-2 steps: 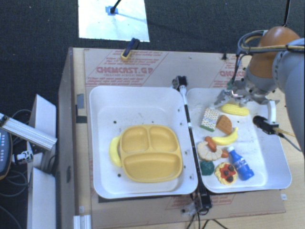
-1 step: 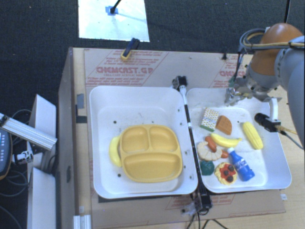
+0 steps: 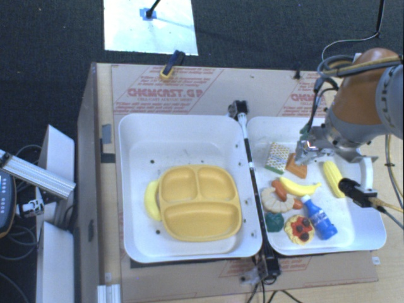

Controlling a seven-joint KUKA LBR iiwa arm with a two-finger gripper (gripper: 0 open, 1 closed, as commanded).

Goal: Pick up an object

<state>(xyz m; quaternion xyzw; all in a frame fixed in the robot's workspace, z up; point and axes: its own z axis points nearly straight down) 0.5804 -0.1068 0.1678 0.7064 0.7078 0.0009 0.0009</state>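
In the right bin (image 3: 372,232) lie several toy foods: a speckled box (image 3: 276,157), an orange block (image 3: 294,166), a banana (image 3: 301,187), a corn cob (image 3: 332,178), a carrot (image 3: 281,189), a beige round piece (image 3: 274,201), a green piece (image 3: 273,221), a pizza slice (image 3: 299,229) and a blue bottle (image 3: 319,219). My gripper (image 3: 307,149) hangs low over the back of this bin, right above the orange block and beside the speckled box. The wrist covers the gripper's tip.
The left bin (image 3: 136,169) holds a yellow divided tray (image 3: 199,202) with a yellow curved piece (image 3: 151,201) at its left side. A black rod (image 3: 247,150) runs along the seam between the bins. The arm's black and white fitting (image 3: 356,191) overhangs the right bin's right side.
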